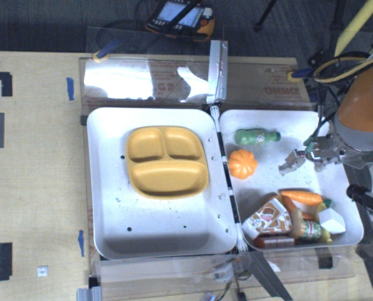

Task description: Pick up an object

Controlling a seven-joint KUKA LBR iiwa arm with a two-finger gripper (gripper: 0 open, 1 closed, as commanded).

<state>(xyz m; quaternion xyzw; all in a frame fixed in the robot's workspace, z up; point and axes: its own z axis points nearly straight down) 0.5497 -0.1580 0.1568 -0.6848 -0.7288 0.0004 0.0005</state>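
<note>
1. Yellow divided tray [167,162], three compartments, lies flat in the upper middle of the left bin [105,218]; it is the lone item on that bin's floor.
2. Clear plastic sheet [145,80] stands along the far edge of the left bin, catching glare.
3. Right bin [271,121] adjoins the left bin at a shared central edge.
4. Orange pumpkin [242,163] sits near the right bin's left edge, just below a green bottle [256,137] that lies on its side toward the far edge.
5. Printed carton [271,220] lies in the near left corner of the right bin, touching a carrot [302,198] and a small white block [332,221] piled along the near edge.
6. Gripper [293,160] hangs over the bare centre of the right bin, right of the pumpkin and above the carrot; its fingers stand slightly apart, with nothing between them.
7. Grey arm [358,115] with an orange band enters from the right edge.
</note>
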